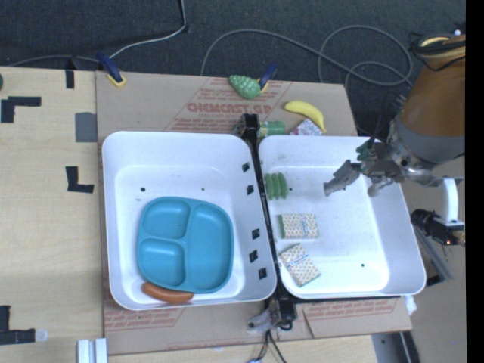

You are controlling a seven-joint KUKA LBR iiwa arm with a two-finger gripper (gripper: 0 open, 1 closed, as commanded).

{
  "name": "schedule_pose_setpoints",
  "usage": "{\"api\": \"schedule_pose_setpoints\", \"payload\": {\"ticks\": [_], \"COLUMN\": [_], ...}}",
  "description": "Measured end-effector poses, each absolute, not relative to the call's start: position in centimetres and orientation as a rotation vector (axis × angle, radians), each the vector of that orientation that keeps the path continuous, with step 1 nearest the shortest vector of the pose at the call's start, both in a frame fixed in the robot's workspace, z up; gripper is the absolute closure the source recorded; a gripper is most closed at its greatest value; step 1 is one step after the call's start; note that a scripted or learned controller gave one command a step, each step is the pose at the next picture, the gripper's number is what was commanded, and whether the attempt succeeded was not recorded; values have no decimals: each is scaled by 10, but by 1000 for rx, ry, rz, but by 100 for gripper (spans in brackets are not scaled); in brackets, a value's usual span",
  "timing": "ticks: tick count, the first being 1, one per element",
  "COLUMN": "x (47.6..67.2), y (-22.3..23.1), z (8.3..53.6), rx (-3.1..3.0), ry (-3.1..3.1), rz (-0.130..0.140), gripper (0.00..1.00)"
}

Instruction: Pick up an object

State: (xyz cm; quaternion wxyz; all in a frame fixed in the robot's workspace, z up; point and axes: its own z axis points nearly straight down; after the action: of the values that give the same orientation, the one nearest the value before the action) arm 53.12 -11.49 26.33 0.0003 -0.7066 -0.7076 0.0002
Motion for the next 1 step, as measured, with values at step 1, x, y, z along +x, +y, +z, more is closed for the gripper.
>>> {"api": "schedule_pose_setpoints", "payload": {"ticks": [1], "x": [554], "y": [-79], "z": [183], "rx": [-2218], "ry": [-2221], "rz": [3], "gripper": [0]}}
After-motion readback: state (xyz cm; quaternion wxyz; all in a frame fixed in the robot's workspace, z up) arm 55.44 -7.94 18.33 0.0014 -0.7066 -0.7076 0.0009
